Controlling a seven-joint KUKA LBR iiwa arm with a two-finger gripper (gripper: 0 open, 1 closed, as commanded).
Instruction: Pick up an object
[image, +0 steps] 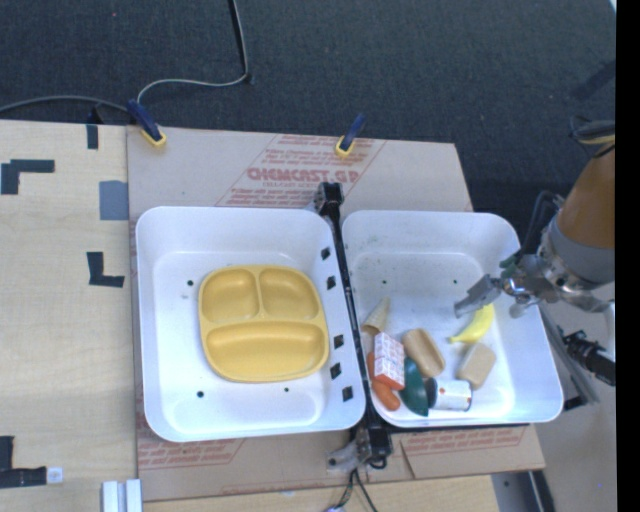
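Camera view, entry one — gripper (492, 292) reaching in from the right, over the right bin (430, 225), above and just beside the banana (477, 324). One finger (478, 293) juts left and down toward the bin floor; whether the fingers stand open or closed I cannot tell, and nothing shows between them.

Right bin, contents: banana, yellow, lying at a slant near the right wall; tan block (477, 365) just below it; bread roll (424, 350) to the left; small carton (388, 358) with red print, touching an orange piece (386, 396); dark green piece (415, 384); white can (452, 396) with a red end, on its side; pale cone (377, 316) by the divider. All crowd the bin's near half — the far half is bare.

Left bin (160, 300): one yellow tray (264, 323) with three compartments, lying flat.

Surface (60, 300): wood board with black marks, two yellow clamps (147, 124) at the far edge.

Judgement on the step: approach, nothing yet held. The banana is the nearest candidate and lies partly apart from the cluster. A good grasp would set the fingers across its narrow width, not along its length, and come straight down — clear of the tan block, which sits close enough to be nudged or caught. The bin's right wall is near; a tilted descent risks striking it.
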